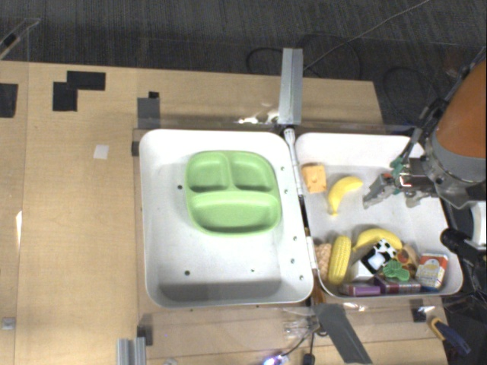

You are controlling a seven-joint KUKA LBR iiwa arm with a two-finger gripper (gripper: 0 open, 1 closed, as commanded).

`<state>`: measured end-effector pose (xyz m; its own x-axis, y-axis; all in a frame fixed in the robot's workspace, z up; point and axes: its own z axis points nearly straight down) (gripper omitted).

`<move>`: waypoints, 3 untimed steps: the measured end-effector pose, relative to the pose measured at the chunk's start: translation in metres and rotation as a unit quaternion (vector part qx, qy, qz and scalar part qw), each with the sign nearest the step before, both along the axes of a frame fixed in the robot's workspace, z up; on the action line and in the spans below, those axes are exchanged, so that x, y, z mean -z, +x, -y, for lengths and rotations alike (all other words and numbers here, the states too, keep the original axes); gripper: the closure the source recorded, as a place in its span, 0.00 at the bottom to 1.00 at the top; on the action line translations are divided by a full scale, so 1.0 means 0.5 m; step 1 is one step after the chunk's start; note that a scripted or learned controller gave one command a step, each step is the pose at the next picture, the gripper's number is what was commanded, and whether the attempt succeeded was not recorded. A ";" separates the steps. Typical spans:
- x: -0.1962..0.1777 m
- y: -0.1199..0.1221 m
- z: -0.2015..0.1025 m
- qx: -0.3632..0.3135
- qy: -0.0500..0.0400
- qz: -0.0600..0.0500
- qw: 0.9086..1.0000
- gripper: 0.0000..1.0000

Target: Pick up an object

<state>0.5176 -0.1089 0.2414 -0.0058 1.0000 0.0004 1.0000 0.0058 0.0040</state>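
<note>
Pincer: the pincer (378, 194) hangs over the right bin (358, 144), its two grey fingers spread apart with nothing between them; it is open.
Arm: the grey arm with its orange band (466, 120) reaches in behind the pincer, from the right.
Banana: a yellow banana (342, 192) lies just left of the pincer tips, on the bin floor, apart from the fingers.
Orange block: a small orange block (313, 177) sits further left of the pincer, beyond the banana, near the wall between the bins.
Corn: a yellow corn cob (339, 257) lies below and left of the pincer, close to the near edge of the bin.
Pile: below the pincer, a second banana (374, 239) rests on a heap of small things I cannot make out well, with a purple marker (373, 287) along the near wall and a small red and white box (431, 271) at the right end.
Left bin: the left bin (163, 226) is well to the left of the pincer and holds a green divided plate (232, 190).
Desk: the wooden desk (68, 226) carries both bins.
</note>
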 end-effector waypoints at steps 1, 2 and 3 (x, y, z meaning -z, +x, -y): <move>0.149 0.149 -0.038 -0.104 -0.001 0.000 0.995 0.00; 0.301 0.172 0.016 -0.151 -0.002 0.005 0.989 0.00; 0.262 0.189 -0.038 -0.043 0.000 0.001 0.999 0.00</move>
<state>0.6122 -0.0900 0.1105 -0.0909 0.9959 -0.0002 0.9958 0.0909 0.0061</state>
